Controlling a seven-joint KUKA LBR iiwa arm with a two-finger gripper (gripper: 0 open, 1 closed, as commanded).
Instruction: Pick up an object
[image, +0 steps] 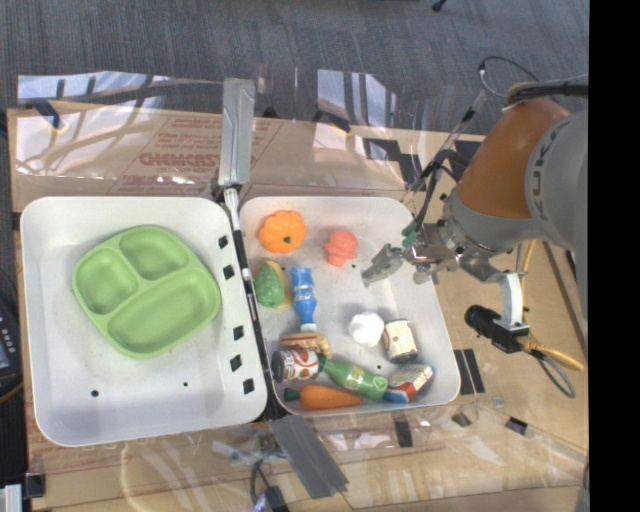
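Note:
The right bin holds several toys: an orange pumpkin, a pink ball, a green vegetable, a blue bottle, a white ball and a small beige jar. Along the front wall lie a printed can, a green bottle, a carrot and a red-and-white carton. My gripper hangs over the bin's right part, just right of the pink ball and above the white ball. It carries nothing that I can see.
The left bin holds a green divided plate. A grey divider runs between the bins. Brown cardboard with clear film lies behind them. The arm fills the space to the right of the right bin.

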